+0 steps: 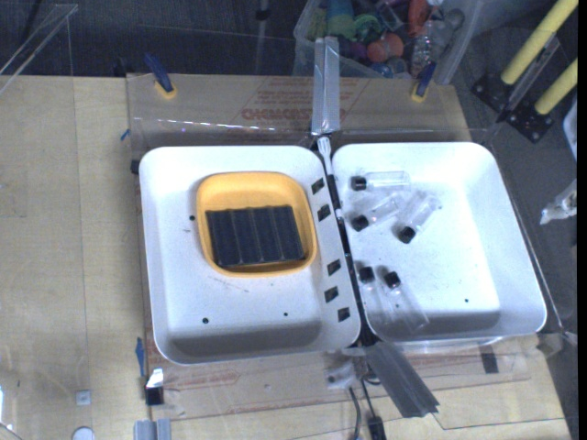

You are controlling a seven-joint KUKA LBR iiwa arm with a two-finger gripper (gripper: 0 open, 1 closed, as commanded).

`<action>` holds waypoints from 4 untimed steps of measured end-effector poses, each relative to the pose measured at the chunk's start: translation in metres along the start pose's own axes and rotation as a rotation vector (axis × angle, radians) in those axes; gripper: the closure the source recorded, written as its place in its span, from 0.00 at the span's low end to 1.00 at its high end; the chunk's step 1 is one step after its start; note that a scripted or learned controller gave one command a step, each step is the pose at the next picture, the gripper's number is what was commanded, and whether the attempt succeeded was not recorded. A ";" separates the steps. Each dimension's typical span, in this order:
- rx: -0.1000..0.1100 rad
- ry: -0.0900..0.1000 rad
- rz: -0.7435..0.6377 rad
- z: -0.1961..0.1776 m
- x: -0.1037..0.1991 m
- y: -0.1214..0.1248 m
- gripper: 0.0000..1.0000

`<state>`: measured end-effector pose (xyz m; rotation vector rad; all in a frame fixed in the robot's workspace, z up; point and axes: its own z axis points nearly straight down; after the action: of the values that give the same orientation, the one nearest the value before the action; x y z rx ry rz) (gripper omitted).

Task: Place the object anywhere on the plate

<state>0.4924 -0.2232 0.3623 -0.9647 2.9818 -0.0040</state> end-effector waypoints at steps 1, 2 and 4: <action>-0.006 0.002 -0.346 0.064 -0.012 -0.007 0.00; -0.009 0.002 -0.692 0.073 0.001 0.002 0.00; -0.012 0.001 -1.039 0.143 0.008 0.008 0.00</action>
<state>0.4826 -0.2212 0.2187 -2.3222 2.1143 0.0075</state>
